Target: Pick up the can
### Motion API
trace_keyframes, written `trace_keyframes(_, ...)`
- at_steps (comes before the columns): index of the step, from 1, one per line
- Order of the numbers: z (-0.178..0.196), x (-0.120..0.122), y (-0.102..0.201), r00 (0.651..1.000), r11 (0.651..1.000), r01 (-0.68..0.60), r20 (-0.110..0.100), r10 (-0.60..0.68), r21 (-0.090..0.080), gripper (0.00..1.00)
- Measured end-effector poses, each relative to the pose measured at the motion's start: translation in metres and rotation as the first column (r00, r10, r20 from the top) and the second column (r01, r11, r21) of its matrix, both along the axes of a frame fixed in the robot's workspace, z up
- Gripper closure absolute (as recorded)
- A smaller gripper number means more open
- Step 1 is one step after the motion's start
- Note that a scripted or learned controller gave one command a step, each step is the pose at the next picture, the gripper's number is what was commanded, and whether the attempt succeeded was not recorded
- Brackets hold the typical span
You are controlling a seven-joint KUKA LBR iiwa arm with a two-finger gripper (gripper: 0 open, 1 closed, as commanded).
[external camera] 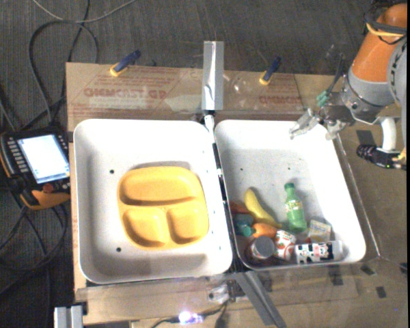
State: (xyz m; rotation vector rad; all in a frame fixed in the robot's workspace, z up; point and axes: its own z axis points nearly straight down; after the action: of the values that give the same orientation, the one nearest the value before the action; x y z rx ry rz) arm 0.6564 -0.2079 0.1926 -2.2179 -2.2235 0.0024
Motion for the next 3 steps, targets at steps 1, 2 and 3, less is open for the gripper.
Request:
trace_keyframes(1,-0.101,0.011,0.1,0.987,0.987,-0.158,0.001,0.158,-0.003,0.0)
trace_keyframes(2,-0.103,-0.081,0.106,0.995,0.995,-0.102,0.008,0.102,-0.003,0.0)
trace_keyframes(3,-0.103,-0.096,0.039,0.998,0.998,-0.062,0.012,0.063,-0.006,0.0)
